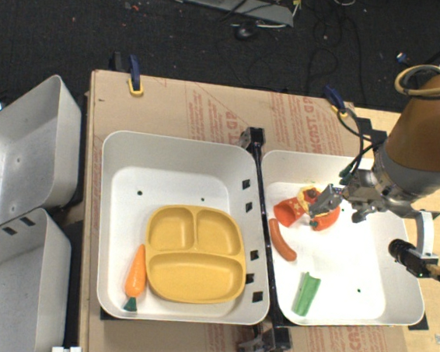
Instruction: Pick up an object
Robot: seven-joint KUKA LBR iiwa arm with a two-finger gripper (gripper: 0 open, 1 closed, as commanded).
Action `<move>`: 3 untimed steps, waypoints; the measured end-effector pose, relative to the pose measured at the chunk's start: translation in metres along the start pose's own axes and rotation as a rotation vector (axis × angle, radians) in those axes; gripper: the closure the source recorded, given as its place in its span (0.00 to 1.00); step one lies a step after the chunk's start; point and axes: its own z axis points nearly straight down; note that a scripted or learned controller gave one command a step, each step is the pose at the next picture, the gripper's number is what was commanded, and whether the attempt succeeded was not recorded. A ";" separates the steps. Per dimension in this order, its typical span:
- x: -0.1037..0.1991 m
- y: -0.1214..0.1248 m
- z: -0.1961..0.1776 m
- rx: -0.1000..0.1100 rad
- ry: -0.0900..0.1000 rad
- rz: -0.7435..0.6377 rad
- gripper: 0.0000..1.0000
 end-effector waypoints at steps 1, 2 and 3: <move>0.000 0.002 -0.004 -0.009 -0.001 -0.001 0.00; -0.001 -0.002 0.039 -0.005 -0.001 0.000 0.00; -0.001 0.006 0.087 -0.005 -0.001 0.000 0.00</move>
